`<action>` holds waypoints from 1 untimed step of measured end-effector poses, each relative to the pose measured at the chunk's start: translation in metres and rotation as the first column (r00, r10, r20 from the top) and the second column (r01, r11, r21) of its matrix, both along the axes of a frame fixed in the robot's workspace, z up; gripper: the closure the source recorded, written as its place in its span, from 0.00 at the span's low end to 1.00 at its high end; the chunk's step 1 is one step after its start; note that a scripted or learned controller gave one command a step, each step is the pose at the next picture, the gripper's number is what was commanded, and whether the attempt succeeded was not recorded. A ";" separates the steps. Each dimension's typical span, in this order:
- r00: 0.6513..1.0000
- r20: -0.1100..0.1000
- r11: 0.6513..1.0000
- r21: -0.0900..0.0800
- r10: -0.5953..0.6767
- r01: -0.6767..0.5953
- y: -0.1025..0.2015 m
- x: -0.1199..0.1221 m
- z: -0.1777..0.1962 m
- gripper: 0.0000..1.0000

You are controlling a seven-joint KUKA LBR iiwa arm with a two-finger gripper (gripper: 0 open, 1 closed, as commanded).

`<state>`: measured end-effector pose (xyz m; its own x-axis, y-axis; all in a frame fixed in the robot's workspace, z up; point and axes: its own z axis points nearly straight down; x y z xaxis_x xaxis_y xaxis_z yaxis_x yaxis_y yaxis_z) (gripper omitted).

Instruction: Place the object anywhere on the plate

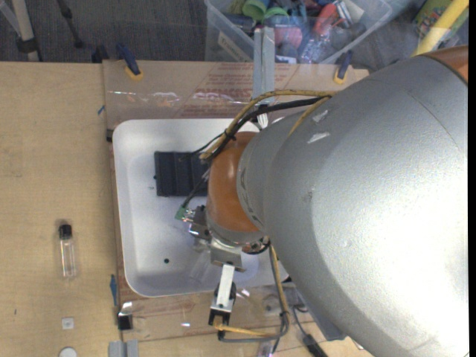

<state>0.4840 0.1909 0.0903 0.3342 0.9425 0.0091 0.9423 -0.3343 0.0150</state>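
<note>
Grey arm with orange band (227,192) hangs low over shallow white bin (134,199), near flat black square (177,173). Grip state: cannot tell. Object and plate hidden; progress unclear, placement unconfirmed.

This is a robotics lab, set up for trial runs rather than any household or shop use. A large grey industrial arm (372,199) with an orange band (223,192) and loose cabling reaches over a plain wooden worktop (44,162). A shallow white bin (141,199) sits fixed in place, with clear taped sheeting (186,95) and blue clamps (130,62) along its far edge. Beyond the worktop, clear plastic tubs (297,13) hold a jumble of colourful test items, standing on grey carpet (111,13). A small glass vial (67,250) lies on the wood.
</note>
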 end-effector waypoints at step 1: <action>0.909 -0.018 0.909 -0.004 0.417 -0.417 0.034 -0.005 0.091 1.00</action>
